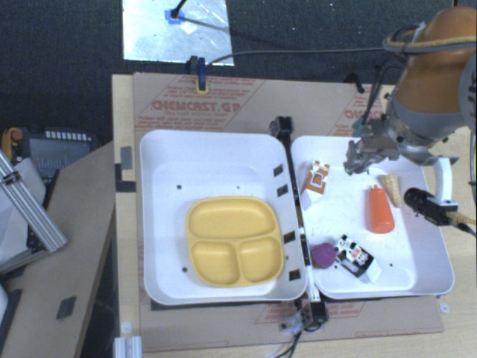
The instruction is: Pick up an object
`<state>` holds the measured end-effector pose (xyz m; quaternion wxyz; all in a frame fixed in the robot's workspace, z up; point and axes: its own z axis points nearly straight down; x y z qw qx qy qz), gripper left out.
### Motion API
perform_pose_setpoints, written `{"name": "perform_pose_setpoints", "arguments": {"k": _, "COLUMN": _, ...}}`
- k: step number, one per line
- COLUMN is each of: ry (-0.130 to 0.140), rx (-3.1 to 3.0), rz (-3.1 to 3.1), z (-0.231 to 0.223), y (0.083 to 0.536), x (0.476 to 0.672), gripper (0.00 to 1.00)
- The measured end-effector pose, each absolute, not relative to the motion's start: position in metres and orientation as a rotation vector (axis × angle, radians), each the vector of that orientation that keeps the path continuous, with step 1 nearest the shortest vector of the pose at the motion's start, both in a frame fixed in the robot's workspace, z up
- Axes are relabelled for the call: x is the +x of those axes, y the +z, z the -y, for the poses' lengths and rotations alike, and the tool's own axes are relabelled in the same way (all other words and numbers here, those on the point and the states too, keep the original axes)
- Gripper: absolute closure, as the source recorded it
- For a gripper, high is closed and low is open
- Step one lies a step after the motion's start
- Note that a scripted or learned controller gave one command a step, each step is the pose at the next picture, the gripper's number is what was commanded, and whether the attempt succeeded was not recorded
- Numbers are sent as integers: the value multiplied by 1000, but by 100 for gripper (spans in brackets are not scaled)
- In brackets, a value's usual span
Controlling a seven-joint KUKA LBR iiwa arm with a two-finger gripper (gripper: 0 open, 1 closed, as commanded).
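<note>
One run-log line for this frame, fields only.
gripper: over right bin, nothing visibly held | orange bottle: lying in right bin | yellow tray: left bin

bench (125, 222) | brown board (246, 99) on top | 2 white bins (160, 200) on board

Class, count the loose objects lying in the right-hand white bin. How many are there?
5. A white-and-orange piece near the divider, a cone and an orange bottle toward the right side, a purple ball and a black-and-white toy at the front. The pincer may hide another.
</note>
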<state>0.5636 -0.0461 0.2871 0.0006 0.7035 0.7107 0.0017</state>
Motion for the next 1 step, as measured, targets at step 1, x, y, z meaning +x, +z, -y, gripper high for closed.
{"name": "perform_pose_setpoints", "arguments": {"k": 1, "ry": 5, "rx": 2210, "rz": -2231, "z": -1, "y": 285, "x": 577, "gripper": 100}}
